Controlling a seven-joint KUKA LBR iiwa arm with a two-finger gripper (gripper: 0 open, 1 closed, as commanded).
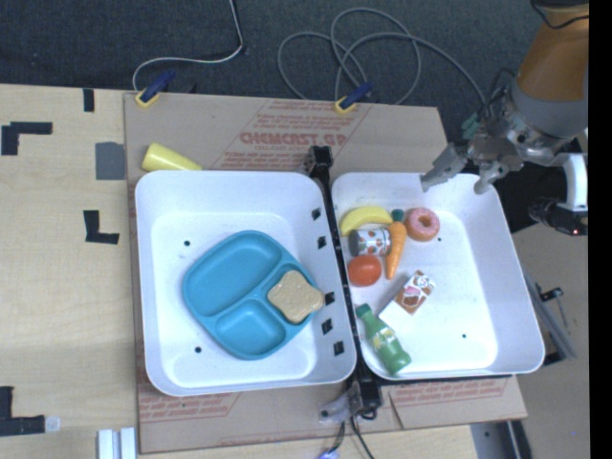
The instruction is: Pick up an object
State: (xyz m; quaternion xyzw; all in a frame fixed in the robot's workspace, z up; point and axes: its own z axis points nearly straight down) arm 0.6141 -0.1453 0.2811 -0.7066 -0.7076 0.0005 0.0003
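the jaws (462, 174) stand open and empty above the right bin (512, 256) at its 12 o'clock rim, poised for a descent. the candidates cluster toward 9 o'clock of that bin: banana (365, 218), donut (422, 224), carrot (394, 249), tomato (363, 271), carton (413, 292), green bottle (383, 338). the left bin (153, 256) holds a blue tray (225, 295) bearing toast (295, 297)

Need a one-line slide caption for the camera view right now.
Open hand above the right bin's far edge, toy food inside; slice of bread on the blue tray in the left bin.
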